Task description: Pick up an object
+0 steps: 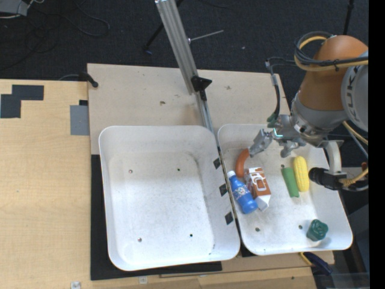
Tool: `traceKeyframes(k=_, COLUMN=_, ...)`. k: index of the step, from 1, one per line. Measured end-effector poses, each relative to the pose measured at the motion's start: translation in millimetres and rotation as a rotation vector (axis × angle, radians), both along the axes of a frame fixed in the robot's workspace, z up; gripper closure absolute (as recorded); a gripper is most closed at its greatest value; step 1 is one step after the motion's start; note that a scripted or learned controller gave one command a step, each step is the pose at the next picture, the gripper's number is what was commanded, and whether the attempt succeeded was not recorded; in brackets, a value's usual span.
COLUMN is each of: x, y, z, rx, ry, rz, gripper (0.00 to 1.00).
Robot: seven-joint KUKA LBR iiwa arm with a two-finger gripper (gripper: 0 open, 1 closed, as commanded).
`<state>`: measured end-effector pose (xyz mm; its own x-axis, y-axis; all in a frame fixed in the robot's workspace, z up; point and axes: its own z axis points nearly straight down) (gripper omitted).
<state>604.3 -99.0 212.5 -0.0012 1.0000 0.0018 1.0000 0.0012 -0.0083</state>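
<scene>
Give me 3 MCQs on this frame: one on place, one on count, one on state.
1. Where does the blue bottle lie?
A. right bin, against its left wall
B. left bin, centre
C. on the bench outside the bins

2. How many objects lie in the right bin?
A. two
B. five
C. nine

3. How is the corn cob?
A. clamped in the end effector
B. lying on the bin floor, apart from the end effector
C. standing upright on the bottle

Answers: 1 A, it lies by the divider. 2 B: bottle, carton, orange sausage, corn, green lump. 3 B, the end effector hovers to its upper left.
</scene>
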Motion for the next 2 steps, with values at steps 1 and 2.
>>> traceKeyframes(k=1, x=0.9, y=-0.8, z=2.8, rx=-0.001, ry=-0.005, rz=-0.001, gripper=0.00)
traceKeyframes(k=2, x=2.0, y=-9.7, z=-47.8, rx=-0.001, ry=0.000, rz=-0.002, gripper=0.00)
